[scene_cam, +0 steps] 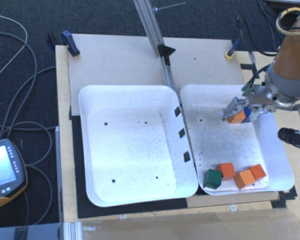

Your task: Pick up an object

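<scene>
Even, bright light; perhaps slightly soft.

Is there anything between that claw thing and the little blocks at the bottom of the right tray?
Nothing visible blocks the way. The gripper sits over the upper part of the right bin, with an orange and a blue piece right at it. The green block and three orange blocks lie along the near wall, bare bin floor between.

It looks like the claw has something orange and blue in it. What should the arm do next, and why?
Probably lift straight up a little. The two-finger gripper seems to have a small orange block with a blue piece between its fingers, low over the right white bin. A short rise would show whether the grip holds.
</scene>
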You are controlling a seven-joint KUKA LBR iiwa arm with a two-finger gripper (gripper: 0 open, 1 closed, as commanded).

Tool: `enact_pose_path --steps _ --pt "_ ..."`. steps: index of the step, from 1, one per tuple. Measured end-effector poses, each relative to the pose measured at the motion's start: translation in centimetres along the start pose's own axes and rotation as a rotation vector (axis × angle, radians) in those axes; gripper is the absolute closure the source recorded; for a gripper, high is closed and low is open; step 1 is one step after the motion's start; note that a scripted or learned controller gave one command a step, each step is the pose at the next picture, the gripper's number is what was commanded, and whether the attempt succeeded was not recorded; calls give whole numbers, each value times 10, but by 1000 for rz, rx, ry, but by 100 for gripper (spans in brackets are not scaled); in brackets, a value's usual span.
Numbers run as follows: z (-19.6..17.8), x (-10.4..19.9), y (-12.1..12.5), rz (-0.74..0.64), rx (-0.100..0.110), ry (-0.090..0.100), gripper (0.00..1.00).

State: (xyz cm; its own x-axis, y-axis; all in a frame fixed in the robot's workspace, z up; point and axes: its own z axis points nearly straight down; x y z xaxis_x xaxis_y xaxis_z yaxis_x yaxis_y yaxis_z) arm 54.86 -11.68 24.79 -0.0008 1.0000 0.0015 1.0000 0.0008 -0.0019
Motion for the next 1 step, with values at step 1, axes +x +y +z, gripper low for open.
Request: enact_pose_path --steps 1 --pt "-2 -75 19 6 -6 -6 0"
